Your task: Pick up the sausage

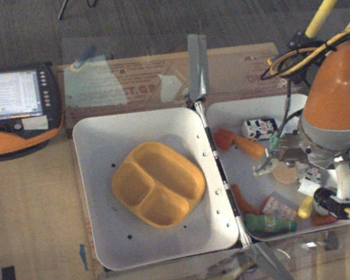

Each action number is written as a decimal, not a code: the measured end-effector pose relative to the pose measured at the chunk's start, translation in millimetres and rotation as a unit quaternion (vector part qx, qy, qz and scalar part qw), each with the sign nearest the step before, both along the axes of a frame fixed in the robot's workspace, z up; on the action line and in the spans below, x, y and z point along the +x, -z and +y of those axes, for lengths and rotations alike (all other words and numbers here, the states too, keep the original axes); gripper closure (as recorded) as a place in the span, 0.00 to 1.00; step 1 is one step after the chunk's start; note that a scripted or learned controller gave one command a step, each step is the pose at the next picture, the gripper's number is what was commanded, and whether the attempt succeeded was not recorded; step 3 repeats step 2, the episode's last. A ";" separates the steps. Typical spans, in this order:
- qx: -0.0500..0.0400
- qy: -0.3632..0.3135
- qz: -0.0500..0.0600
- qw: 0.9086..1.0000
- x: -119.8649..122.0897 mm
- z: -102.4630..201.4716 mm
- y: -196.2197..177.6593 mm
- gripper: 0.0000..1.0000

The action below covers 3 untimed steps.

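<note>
The sausage (243, 200), a dark red curved link, lies in the right bin (235, 112) close to its left wall, near the front. My gripper (269, 157) hangs over the middle of that bin, up and to the right of the sausage and well apart from it. Its fingers (263, 167) stand open with nothing held between them. An orange carrot's (249, 147) right end lies just beside them.
Around the sausage are a green bottle (270, 223), a pink packet (277, 206), a yellow piece (305, 207) and a tan disc (286, 173). A red piece (224, 137) and a small carton (260, 128) sit at the back. The left bin (93, 147) holds a yellow divided plate (158, 183).
</note>
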<state>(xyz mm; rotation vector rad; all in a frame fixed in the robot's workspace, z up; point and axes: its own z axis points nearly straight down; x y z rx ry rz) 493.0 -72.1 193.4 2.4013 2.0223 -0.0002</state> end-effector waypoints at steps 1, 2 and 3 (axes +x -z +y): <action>0.001 -0.017 0.002 1.000 28.6 -24.5 79.8 0.00; 0.001 -0.074 -0.003 0.997 -1.7 -22.1 106.4 0.00; 0.001 -0.074 -0.003 0.997 -1.7 -22.1 106.4 0.00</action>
